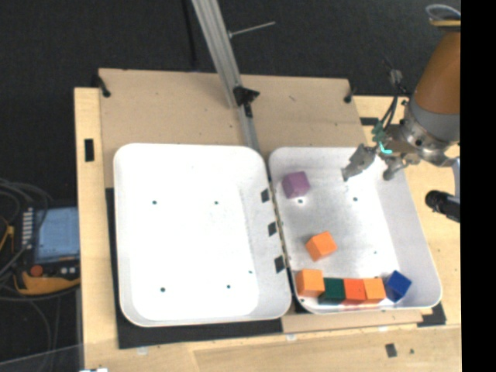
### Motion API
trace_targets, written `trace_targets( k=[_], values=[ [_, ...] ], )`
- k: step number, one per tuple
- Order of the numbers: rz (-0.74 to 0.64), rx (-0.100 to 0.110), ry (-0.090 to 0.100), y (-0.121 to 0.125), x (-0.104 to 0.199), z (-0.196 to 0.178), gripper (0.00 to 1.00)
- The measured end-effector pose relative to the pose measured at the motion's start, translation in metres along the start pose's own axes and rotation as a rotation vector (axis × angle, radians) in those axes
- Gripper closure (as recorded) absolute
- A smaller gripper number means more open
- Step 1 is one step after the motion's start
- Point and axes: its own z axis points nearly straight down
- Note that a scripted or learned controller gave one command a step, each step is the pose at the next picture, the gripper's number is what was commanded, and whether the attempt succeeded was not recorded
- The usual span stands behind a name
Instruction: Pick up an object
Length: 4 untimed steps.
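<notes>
Blocks sit in the right bin [415, 231], and none of them is between the gripper's fingers. A purple block [295, 184] lies near the bin's upper left corner, close to the divider between the two bins. An orange block [321, 245] rests tilted near the middle of the bin floor, well apart from the purple one. Along the bin's near wall runs a row of blocks side by side: an orange block at the left end [311, 281], a green block [334, 290], two more orange blocks [365, 289] and a blue block [397, 284] at the right end, turned at an angle.

The gripper [375, 163] hangs over the upper right part of the right bin, its two fingers spread apart with nothing between them. It is well apart from every block; the purple block lies to its left and the row of blocks lies far below it in the view. The grey arm with its orange band [440, 76] reaches in from the right.

The left bin [124, 231] lies beside the right one, the two touching along the divider. A metal rail [219, 41] slants from the top of the view down toward the join between the bins
</notes>
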Motion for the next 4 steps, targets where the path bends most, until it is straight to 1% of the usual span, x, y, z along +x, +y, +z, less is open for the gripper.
trace_targets(
  k=[1,2,3,4],
  values=[
    [0.003,0.004,-0.001,0.001,-0.001,0.042,0.0],
    [0.006,0.005,0.0,-0.005,0.007,0.099,0.0],
    [0.007,0.005,-0.001,-0.006,0.005,0.151,0.0],
    [0.014,-0.002,0.0,-0.004,0.005,0.137,1.0]
  ],
)
